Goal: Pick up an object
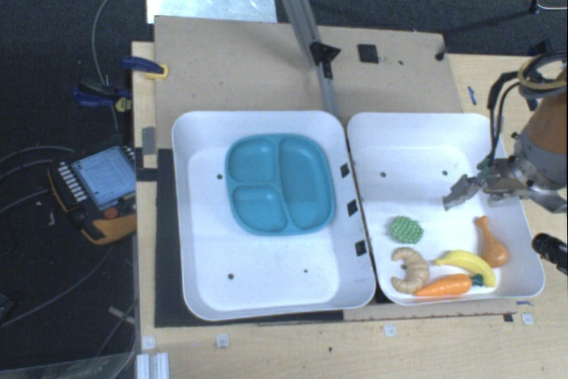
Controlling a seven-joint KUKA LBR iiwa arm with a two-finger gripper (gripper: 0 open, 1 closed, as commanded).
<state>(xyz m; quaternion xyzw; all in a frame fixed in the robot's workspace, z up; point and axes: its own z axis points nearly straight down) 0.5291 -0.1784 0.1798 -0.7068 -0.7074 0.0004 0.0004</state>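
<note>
Progress stands at the approach stage: nothing is lifted, and every object rests on a bin floor. Whether the jaws (463,191) are open or closed cannot be told at this resolution; no object sits between them. They hang at the right of the frame, over the bare middle of the right bin (417,142), above and to the right of the green ball (406,230) and to the upper left of the drumstick (492,244).

Remaining work, as a judgement: select one object, descend, close on it and raise it clear.

Inventory of the scene:
- White bins: two, side by side on the counter (231,58)
- Left bin (200,191): one blue divided plate (280,183), three compartments, in its upper centre
- Right bin, lower part, five pickable objects: one green textured ball, one tan croissant (409,269), one banana (467,264), one carrot (442,286), one brown drumstick

The croissant, banana and carrot lie clustered against the lower rim, touching or nearly so; the ball and drumstick lie apart from them
</note>
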